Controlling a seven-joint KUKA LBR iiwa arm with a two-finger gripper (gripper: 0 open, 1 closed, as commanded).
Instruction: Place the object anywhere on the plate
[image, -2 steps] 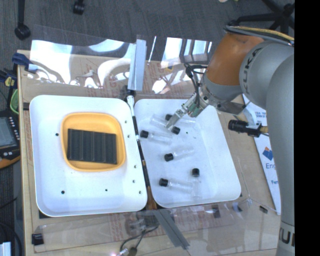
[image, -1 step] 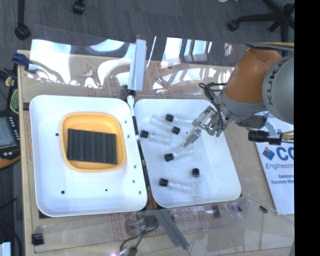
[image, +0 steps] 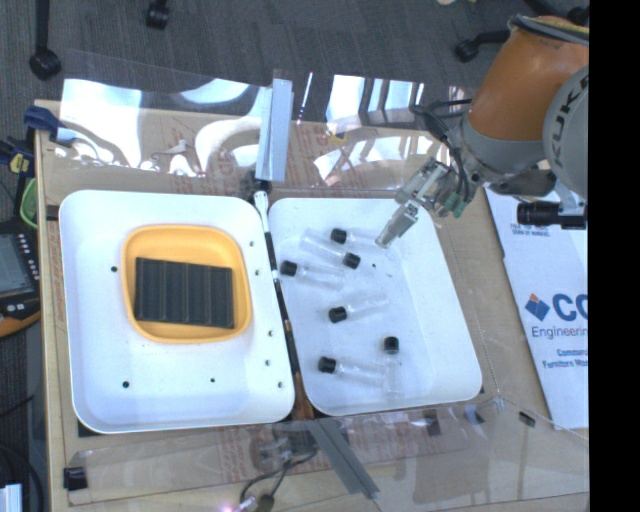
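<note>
Several clear vials with black caps lie scattered in the right bin, among them one near the back, one in the middle and one at the front. The yellow plate rests in the left bin and carries a dark ribbed insert. My gripper hangs over the back right part of the right bin, tilted down and to the left. Its fingers are shut with nothing between them. The nearest vial cap lies a little to its left.
A metal divider bar stands behind the gap between the bins. Reflective clear panels run along the bench's back edge. A printed sheet lies to the right of the right bin. Cables and a device sit at the far left.
</note>
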